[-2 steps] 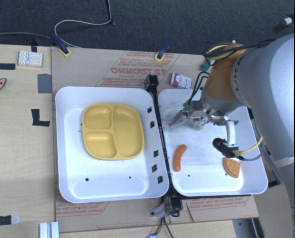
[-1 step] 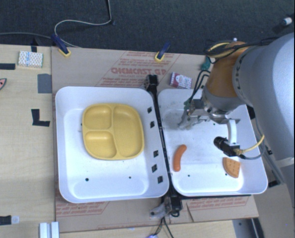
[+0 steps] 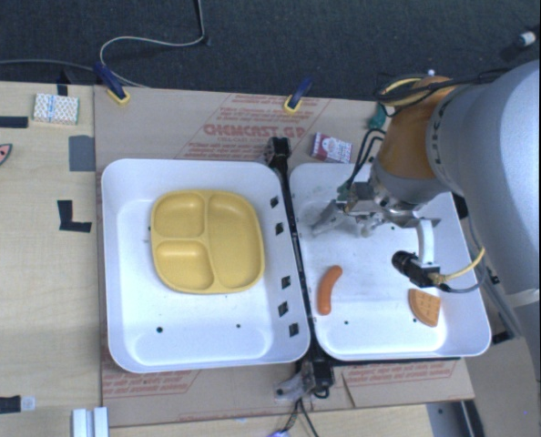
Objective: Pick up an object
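Observation:
An orange sausage (image 3: 329, 289) lies in the right bin (image 3: 462, 340), near its left wall. A tan cracker-like piece (image 3: 424, 308) rests toward that bin's front right. In the left bin (image 3: 129, 335) sits a yellow divided plate (image 3: 207, 241). My gripper (image 3: 345, 221) hangs over the back left part of the right bin, behind the sausage and well apart from it. Its fingers (image 3: 321, 218) are spread open with nothing between them. The grey arm with its orange band (image 3: 414, 144) covers the bin's back right corner.
A small red and white packet (image 3: 330, 147) lies on the cardboard behind the right bin. Yellow clips (image 3: 298, 97) and a black cable sit along the bench's back edge. A black fitting with a yellow cable (image 3: 409, 264) hangs above the cracker-like piece.

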You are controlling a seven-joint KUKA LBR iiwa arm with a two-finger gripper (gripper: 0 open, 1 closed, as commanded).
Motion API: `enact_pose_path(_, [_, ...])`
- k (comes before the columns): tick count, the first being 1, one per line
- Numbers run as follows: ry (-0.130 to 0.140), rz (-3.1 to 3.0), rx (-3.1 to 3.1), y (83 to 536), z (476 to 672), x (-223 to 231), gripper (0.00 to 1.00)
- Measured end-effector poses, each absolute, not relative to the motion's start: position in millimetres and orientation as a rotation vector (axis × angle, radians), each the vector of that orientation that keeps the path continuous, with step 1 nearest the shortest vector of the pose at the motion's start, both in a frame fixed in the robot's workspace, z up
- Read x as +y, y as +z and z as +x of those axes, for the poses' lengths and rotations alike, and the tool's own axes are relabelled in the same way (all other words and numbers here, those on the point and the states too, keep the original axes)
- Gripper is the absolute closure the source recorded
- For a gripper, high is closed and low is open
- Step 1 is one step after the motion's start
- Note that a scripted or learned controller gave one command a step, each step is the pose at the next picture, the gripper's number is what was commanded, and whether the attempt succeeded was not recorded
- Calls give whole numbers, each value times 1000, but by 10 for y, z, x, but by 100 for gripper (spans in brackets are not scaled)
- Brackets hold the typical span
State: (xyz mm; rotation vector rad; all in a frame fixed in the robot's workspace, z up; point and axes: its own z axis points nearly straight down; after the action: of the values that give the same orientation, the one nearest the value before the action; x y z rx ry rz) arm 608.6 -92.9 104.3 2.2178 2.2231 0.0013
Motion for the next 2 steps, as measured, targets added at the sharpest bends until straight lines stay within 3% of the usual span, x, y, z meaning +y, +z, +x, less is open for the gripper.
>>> enact_pose_path(1, [2, 2218, 2226, 1135, 6084, -919, 100])
enact_pose_path(2, [2, 2218, 2226, 1133, 6083, -920, 0])
